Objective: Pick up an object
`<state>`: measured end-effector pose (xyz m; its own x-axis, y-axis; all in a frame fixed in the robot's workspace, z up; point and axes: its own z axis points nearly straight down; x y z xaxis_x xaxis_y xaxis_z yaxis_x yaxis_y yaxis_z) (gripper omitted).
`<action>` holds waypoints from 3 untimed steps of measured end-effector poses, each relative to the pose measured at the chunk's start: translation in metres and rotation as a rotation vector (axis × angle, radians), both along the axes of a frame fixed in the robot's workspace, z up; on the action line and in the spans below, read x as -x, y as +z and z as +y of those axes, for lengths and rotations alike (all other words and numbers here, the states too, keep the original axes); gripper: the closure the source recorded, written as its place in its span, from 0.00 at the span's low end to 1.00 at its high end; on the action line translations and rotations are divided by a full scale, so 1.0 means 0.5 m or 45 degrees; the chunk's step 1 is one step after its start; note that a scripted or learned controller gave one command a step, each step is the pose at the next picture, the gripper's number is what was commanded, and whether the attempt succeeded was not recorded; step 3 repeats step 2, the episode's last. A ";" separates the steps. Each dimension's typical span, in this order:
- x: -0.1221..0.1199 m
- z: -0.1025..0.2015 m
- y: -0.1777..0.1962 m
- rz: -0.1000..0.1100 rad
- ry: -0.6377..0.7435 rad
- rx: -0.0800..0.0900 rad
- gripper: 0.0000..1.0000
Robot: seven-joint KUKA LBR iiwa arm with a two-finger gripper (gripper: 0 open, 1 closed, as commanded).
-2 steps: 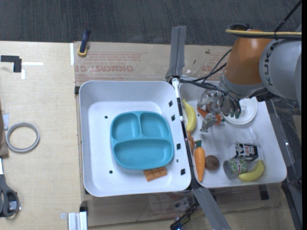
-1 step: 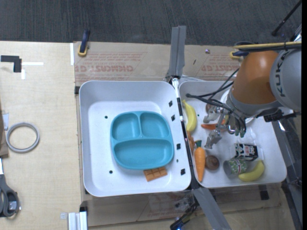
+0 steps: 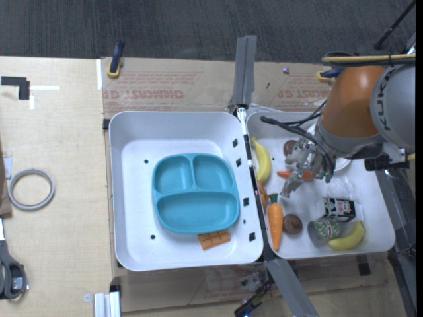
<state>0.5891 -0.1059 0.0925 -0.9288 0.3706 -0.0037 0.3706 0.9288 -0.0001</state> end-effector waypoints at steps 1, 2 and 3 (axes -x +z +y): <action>-0.002 0.001 0.020 -0.004 0.004 0.003 1.00; -0.025 0.096 0.229 0.000 -0.128 -0.001 1.00; -0.025 0.096 0.229 0.000 -0.128 -0.001 1.00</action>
